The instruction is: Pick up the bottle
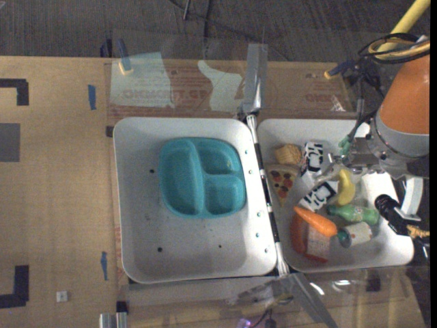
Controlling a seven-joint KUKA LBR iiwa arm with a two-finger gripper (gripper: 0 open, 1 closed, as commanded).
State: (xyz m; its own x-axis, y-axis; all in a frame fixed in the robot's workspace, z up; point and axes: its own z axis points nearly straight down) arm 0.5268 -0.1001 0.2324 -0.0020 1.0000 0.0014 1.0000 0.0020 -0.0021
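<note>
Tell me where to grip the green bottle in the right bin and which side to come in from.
Probably best to grip the green bottle across the widest part of its body, coming from above. It lies on its side, roughly left to right, so fingers would close across its short width. The banana touches its upper left and the carrot lies close at lower left, so the right half looks freer.

One camera, seemingly fixed high, looks slantwise down on both bins [130,203].
</note>
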